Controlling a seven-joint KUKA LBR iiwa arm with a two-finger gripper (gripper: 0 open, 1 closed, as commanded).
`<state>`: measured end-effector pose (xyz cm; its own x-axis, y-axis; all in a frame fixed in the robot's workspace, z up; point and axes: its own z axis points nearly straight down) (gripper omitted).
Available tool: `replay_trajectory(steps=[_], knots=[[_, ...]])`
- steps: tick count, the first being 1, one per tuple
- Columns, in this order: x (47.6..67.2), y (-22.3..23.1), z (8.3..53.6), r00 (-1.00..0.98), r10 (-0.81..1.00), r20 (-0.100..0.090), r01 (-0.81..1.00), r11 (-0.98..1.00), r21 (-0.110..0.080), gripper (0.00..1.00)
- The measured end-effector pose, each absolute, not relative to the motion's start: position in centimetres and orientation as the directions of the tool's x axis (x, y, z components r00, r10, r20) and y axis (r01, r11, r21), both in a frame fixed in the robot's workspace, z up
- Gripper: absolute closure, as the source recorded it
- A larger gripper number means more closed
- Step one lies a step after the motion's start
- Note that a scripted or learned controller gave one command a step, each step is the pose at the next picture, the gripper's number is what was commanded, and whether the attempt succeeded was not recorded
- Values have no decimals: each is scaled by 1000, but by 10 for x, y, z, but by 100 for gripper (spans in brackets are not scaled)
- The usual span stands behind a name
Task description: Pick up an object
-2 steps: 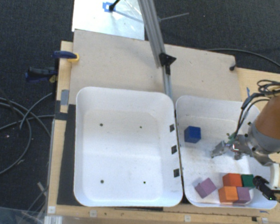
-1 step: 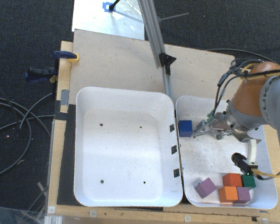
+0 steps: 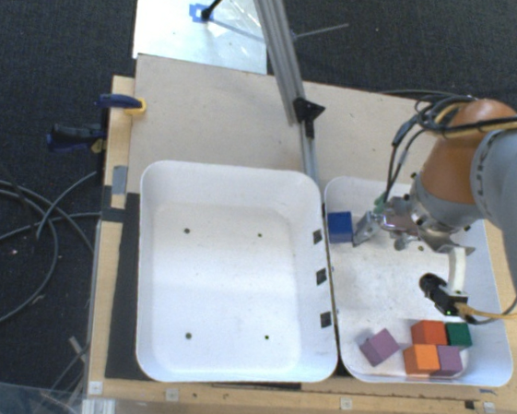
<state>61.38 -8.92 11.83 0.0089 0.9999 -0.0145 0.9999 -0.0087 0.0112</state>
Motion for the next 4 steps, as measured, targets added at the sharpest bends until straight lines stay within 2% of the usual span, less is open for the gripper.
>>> replay_trajectory(steps=[1,2,3,4], knots=[[610,-63,195,-6,1000,-1,1000,6,10,0],[568,-82,100,1,1000,1,1000,-1,-8,0],[641,-99,91,-6,1000,-2,1000,6,8,0],[587,-80,90,-2,1000,2,1000,2,-4,0]])
